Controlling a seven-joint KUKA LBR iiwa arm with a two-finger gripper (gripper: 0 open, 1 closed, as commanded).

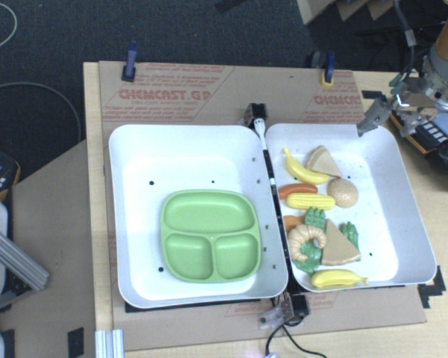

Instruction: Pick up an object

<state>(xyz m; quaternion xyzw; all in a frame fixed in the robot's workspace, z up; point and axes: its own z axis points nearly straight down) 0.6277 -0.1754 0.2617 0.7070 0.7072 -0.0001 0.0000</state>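
Observation:
The right bin [412,207] holds a pile of toy food: a banana [302,170], a tan wedge [323,160], a red sausage [296,190], a corn cob [309,201], a beige potato [343,193], green leafy pieces [314,218], a shrimp [307,237], a sandwich slice [340,251] and a second banana [336,278]. My gripper [386,124] hangs over the bin's far right corner. It is open with nothing between its fingers, well apart from the food.
The left bin [131,200] bears a green three-compartment plate [209,235]. A black divider [267,162] runs between the bins. Blue clamps [130,62] [328,68] sit on the board's far edge. Equipment stands at the right behind the arm.

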